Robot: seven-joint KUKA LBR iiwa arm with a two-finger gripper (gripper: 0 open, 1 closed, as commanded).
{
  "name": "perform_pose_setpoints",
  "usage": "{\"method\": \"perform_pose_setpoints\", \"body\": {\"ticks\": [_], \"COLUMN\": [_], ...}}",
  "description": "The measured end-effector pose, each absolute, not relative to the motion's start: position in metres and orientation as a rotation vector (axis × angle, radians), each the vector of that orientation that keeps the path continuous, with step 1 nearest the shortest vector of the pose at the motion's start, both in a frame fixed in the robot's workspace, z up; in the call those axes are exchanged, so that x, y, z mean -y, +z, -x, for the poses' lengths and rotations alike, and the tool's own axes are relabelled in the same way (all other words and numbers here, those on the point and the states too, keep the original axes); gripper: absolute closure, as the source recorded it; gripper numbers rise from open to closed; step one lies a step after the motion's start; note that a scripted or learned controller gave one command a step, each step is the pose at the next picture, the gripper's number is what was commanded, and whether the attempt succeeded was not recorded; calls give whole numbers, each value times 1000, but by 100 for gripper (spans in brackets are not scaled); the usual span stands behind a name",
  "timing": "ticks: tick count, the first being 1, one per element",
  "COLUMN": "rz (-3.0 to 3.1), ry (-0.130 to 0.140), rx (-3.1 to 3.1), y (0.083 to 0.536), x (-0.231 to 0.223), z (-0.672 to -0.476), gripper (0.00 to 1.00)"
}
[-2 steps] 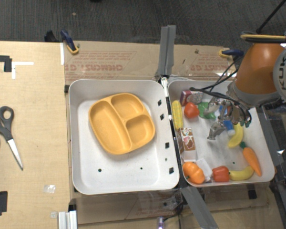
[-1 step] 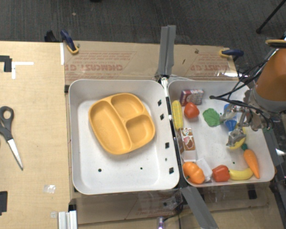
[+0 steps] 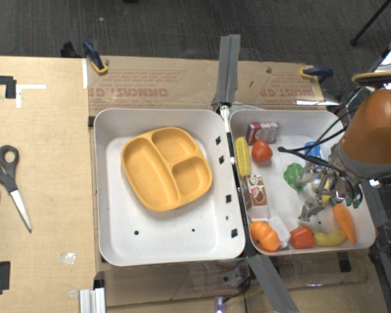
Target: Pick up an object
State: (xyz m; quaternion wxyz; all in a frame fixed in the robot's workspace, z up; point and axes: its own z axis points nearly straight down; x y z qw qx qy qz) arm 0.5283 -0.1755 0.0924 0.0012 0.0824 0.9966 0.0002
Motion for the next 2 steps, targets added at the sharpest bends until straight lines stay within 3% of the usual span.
{"method": "perform_pose_setpoints", "body": {"ticks": [1,2], "rz": [-132,-41], "ry": [2,-1], "rx": [-3135,-3136], "y": [92,93], "x": [107,107], "z": [-591,-611], "gripper": [0,0]}}
